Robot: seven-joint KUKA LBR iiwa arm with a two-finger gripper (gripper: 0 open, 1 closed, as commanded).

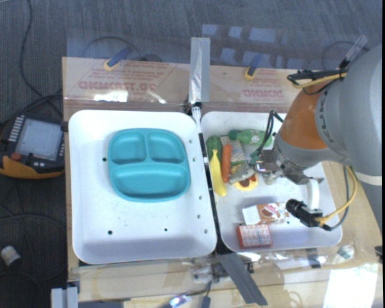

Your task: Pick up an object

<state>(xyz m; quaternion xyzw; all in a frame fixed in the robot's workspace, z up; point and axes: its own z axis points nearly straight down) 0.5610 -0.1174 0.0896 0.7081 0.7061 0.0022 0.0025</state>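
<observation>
Grey arm (356,108) with an orange band (303,124) above the wrist

The upper link is a broad, smooth, rounded shell in pale grey, matte with a soft sheen along its curve. Below it sits a wide orange band, also rounded, and under that a narrower grey wrist section (296,156) of the same finish. A thin black cable (314,74) runs along the top of the orange band, with a slim yellow strand beside it. Lower down, a yellow cable (344,204) loops out from the wrist and curves to a small black fitting (303,210). The claw (264,167) end is a cluster of small dark and metallic parts, too blurred to make out in detail.
</observation>
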